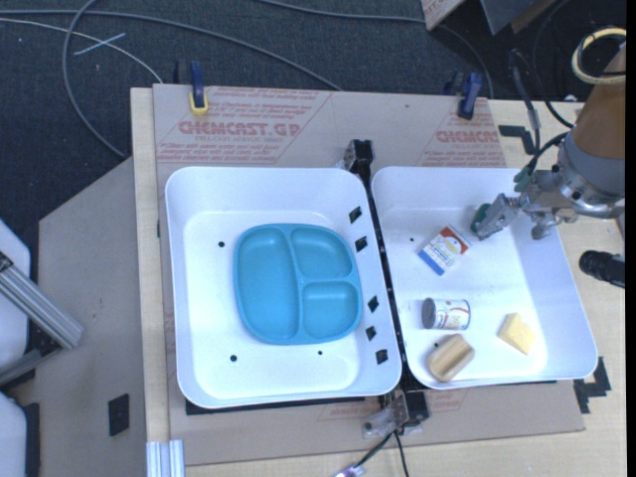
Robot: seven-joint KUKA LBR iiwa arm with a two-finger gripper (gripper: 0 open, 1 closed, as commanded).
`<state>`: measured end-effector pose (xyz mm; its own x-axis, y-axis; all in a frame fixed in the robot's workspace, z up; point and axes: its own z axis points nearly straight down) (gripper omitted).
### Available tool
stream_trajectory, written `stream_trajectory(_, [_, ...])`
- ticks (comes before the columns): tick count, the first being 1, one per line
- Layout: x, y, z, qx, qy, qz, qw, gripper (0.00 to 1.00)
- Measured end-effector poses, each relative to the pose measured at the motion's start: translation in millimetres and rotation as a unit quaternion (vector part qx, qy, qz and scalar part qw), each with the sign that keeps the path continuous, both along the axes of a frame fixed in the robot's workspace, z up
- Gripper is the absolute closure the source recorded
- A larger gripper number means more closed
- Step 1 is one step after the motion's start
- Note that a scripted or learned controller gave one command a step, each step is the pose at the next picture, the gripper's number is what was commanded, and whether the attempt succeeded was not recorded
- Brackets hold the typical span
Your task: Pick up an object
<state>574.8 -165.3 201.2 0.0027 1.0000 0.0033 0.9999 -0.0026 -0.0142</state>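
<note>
A small blue, white and red cardboard box [442, 250] is seen lying flat in the right-hand shallow white plastic bin [556, 296], just beside the grey two-finger gripper [489, 219], whose state cannot be told. The box is judged light, stiff and best taken across its narrow sides. A small can [446, 314], two tan blocks [449, 357] and bare floor are left close by.
</note>
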Motion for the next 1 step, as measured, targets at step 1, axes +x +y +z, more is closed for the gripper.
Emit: stream_trajectory(1, [3.1,0.2,7.3,-0.0014,-0.007,0.001,1.0000,0.00])
